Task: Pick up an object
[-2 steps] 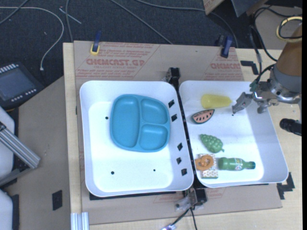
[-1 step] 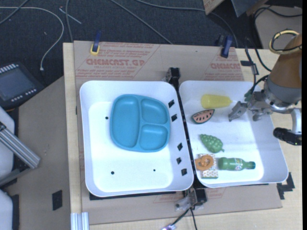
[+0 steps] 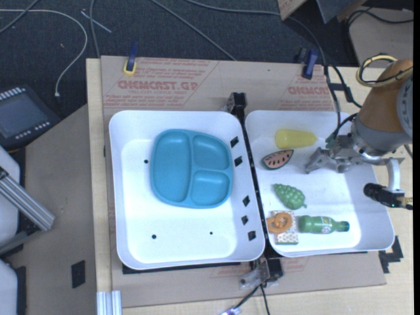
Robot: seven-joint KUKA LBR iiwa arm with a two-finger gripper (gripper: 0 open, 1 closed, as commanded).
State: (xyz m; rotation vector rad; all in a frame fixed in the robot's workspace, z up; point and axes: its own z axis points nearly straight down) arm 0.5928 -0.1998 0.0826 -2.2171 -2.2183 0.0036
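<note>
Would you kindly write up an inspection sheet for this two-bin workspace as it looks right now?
Surface: bench covered with printed cardboard, bearing a left bin and a right bin, both white.
Job's things: in the right bin, a yellow piece, watermelon slice, green grapes, green bottle lying on its side, and an orange round toy beside it.
Clutter: blue divided plate in the left bin.
Grippers: gripper low over the right bin, right of the watermelon slice, nothing between its fingers that I can see.
Cables: white cables on the dark floor; black cable running to the arm.
Surroundings: blue clamps at the cardboard's far edge; a dark screen at left.
</note>
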